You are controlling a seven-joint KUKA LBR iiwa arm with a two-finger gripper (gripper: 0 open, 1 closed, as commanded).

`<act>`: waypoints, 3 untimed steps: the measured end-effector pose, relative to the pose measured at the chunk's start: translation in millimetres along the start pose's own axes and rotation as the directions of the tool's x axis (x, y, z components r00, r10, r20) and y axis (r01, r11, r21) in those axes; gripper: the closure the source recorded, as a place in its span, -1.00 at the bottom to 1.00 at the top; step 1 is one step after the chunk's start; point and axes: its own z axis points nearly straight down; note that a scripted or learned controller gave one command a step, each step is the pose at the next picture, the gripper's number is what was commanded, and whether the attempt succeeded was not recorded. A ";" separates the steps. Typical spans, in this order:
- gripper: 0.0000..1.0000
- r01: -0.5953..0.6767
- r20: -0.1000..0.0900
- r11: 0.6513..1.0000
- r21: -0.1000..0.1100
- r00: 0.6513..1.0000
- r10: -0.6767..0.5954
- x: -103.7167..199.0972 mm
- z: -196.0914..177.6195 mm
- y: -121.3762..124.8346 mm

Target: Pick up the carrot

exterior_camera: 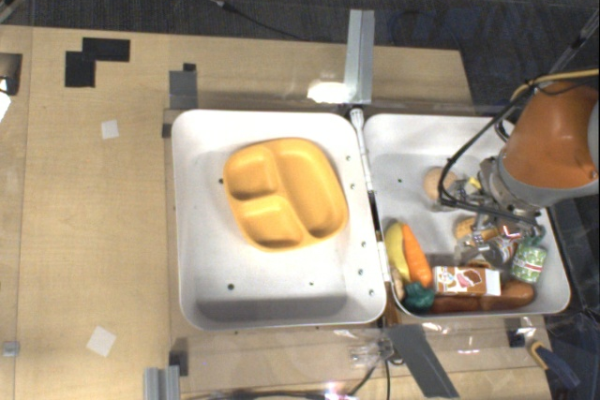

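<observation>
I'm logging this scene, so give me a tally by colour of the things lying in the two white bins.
Yellow: 2, the divided plate and the banana
Orange: 1, the carrot
Brown: 1, the sausage
Green: 1, the small can
Red and white: 1, the carton
Total: 6 that I can make out; others sit hidden beneath the arm.

The arm runs off the right edge and covers the tool's fingers. Small items beneath it blur together; the carrot's lower tip is hidden.
</observation>
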 end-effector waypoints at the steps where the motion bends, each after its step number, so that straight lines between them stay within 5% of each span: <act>1: -1.00 -0.255 0.004 0.967 0.000 0.967 0.255 -4.7 1.5 69.1; 2: -1.00 -0.124 0.001 0.992 -0.004 0.992 0.124 34.3 -97.5 130.8; 3: -1.00 -0.182 0.006 0.983 -0.002 0.983 0.182 10.4 1.1 65.9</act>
